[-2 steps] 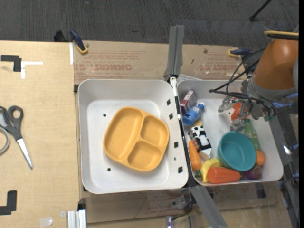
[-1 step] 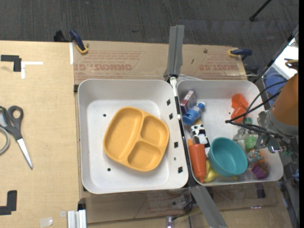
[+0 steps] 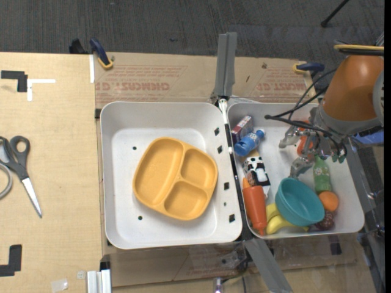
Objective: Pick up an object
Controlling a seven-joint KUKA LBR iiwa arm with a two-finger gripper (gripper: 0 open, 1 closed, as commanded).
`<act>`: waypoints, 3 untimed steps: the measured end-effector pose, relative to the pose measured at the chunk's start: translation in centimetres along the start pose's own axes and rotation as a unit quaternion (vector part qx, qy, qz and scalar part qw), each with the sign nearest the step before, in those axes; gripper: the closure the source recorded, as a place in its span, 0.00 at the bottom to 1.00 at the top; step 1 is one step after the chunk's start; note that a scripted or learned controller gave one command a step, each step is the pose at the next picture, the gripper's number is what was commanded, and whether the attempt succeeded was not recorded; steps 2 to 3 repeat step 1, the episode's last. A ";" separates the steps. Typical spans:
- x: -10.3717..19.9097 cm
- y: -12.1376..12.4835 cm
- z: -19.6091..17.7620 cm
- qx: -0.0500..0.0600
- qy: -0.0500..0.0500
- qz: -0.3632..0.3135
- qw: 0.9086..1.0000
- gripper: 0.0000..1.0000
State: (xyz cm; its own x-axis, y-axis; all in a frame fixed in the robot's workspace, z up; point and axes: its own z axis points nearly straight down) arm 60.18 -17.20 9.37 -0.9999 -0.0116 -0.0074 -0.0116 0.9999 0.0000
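Presently the pincer [image 3: 303, 153] is seen spread wide, nothing held, above the right bin [image 3: 357, 224]. Just beside it the green bottle [image 3: 322, 176] lies: judged light, stiff, slippery; best gripped across its middle.

Yellow-orange divided plate [image 3: 175, 178], teal bowl [image 3: 299, 202], orange carrot [image 3: 255, 208], black-and-white cow [image 3: 258, 171].

The arm [image 3: 354, 93] ends in a broad, rounded orange band with a grey section beneath it. Black cables [image 3: 299, 112] loop out beside the wrist. Below sits the pincer [image 3: 305, 154], a cluster of silver-grey metal parts with small orange-red pieces showing among them.
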 end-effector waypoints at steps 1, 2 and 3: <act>4.4 -5.0 0.0 0.001 0.001 0.001 1.000 0.00; 4.4 -5.0 0.0 0.001 0.001 0.001 1.000 0.00; 4.4 -5.0 0.0 0.001 0.001 0.001 1.000 0.00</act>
